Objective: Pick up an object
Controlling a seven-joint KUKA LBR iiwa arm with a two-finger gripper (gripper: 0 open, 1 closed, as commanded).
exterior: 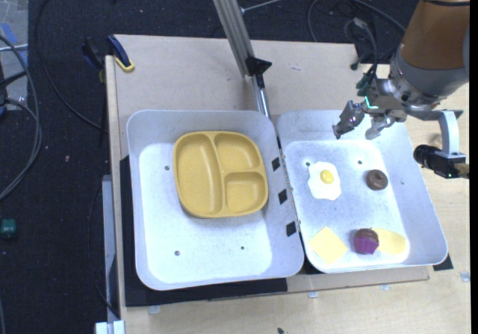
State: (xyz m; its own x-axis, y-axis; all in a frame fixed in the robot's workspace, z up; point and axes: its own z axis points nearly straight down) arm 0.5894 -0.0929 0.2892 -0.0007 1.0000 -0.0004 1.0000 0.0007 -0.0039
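Gripper (pixel 361 122) hangs over the back of the right bin (pixel 426 209), fingers spread, pinching nothing.

It sits high, I'd guess so it can drop on any piece. Five pieces lie flat in that bin: one fried egg (pixel 325 181) nearest the gripper, one brown donut (pixel 376 179), one yellow slice (pixel 328 244), one purple lump (pixel 365 240) and, touching it, a pale yellow piece (pixel 393 242) I can't name. One tray (pixel 221 173) fills the left bin (pixel 153 243), out of the way.

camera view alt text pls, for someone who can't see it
An open pincer hovers over the right bin's far edge, above a fried egg, donut, cheese and purple item. A yellow tray sits in the left bin.
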